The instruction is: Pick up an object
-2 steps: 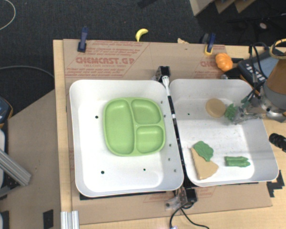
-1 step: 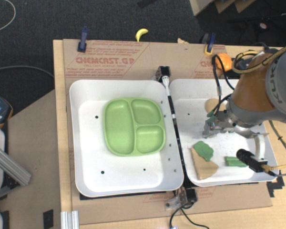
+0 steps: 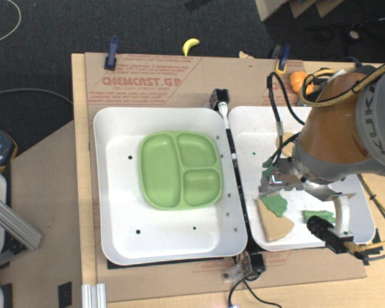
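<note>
Two white bins (image 3: 109, 172) sat on a cardboard-covered bench (image 3: 147, 76) above dark carpet (image 3: 83, 11); the gripper's (image 3: 273, 186) opening was unclear.

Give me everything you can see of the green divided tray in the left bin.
The green divided tray is a light green, matte, plastic-looking plate with rounded corners and three compartments: one long section on its left side and two smaller ones stacked on its right. It lies flat, right side up, slightly rotated, near the middle of the left bin, resting on the bin's white floor. All three compartments look empty. Nothing else touches it; the gripper is over the right bin.
</note>
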Robot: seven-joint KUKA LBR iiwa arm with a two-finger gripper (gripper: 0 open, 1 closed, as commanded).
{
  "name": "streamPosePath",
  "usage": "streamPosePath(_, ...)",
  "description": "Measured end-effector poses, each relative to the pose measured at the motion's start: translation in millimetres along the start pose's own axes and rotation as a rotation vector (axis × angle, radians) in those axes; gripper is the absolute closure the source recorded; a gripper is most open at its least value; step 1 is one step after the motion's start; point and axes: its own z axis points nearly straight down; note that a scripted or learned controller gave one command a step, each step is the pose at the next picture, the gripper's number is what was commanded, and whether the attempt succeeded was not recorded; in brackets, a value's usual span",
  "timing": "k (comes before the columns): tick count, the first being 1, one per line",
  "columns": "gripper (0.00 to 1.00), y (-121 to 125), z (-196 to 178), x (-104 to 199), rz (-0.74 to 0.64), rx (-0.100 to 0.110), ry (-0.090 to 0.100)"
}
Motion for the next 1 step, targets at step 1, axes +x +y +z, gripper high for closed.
streamPosePath(1,1.00,3.3,-83.8,103.5,-0.005,-0.009,-0.001)
